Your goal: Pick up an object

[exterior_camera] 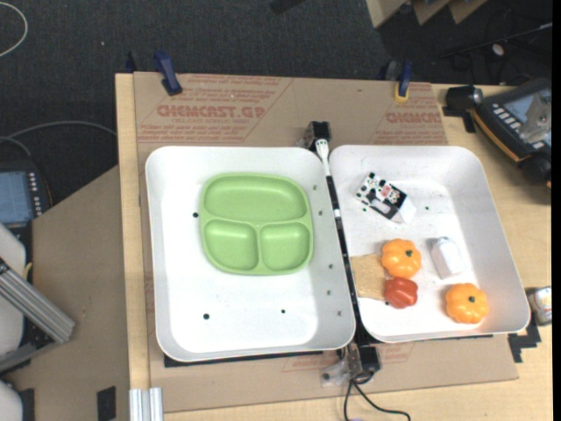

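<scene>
Centrally placed in the left white bin (pixel 175 261): a green divided plate (pixel 256 223), lying flat, three compartments up, all bare. Taken as the landmark for everything else.

To the right of the plate, across the seam between the bins: the right white bin (pixel 491 209), carrying all the loose pieces.
- Right of the plate's upper edge, nearest the seam: a small black-and-white patterned object (pixel 383 195), lying at a tilt.
- Right of the plate's lower edge: an orange toy pumpkin (pixel 401 257).
- Just below that pumpkin and touching or nearly touching it: a red toy vegetable (pixel 401 293).
- Farther right, beside the first pumpkin but apart from it: a small white object (pixel 447 256), too blurred to identify.
- Farthest from the plate, down near the bin's lower right corner: a second orange pumpkin (pixel 465 303), standing alone.
- Between the plate and the red piece, against the seam: a flat tan patch (pixel 368 279).

Under both bins: a brown board (pixel 219 103), with a blue clamp (pixel 166 73) above the plate at the board's far edge.

Gripper state: cannot tell.
</scene>
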`<act>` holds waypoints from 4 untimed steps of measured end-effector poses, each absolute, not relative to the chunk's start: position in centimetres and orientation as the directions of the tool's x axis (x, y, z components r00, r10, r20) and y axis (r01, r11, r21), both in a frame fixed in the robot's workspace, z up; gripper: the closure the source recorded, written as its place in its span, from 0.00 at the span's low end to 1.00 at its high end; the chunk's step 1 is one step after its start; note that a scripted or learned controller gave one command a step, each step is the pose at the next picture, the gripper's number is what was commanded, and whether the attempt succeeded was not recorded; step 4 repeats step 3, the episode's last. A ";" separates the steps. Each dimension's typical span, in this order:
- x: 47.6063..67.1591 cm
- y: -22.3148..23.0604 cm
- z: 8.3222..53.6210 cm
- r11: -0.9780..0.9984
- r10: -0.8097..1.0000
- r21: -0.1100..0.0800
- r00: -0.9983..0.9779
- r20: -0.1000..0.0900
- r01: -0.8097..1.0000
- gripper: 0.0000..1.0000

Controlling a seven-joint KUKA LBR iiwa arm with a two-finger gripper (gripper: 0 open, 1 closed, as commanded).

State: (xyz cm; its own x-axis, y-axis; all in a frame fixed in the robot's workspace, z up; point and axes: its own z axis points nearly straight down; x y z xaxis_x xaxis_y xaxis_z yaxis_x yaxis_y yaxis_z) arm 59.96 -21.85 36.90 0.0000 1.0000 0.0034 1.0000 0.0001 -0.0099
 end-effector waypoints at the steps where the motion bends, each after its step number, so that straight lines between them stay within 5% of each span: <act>1: 49.4 -22.5 33.8 -0.006 1.000 -0.008 0.006 0.003 1.000 1.00; 2: 55.6 -22.3 32.2 0.003 1.000 0.004 -0.003 -0.003 1.000 1.00; 3: 48.1 -20.7 27.0 -0.003 1.000 -0.009 0.003 0.004 1.000 1.00; 4: 48.1 -20.7 27.0 -0.003 1.000 -0.009 0.003 0.004 1.000 1.00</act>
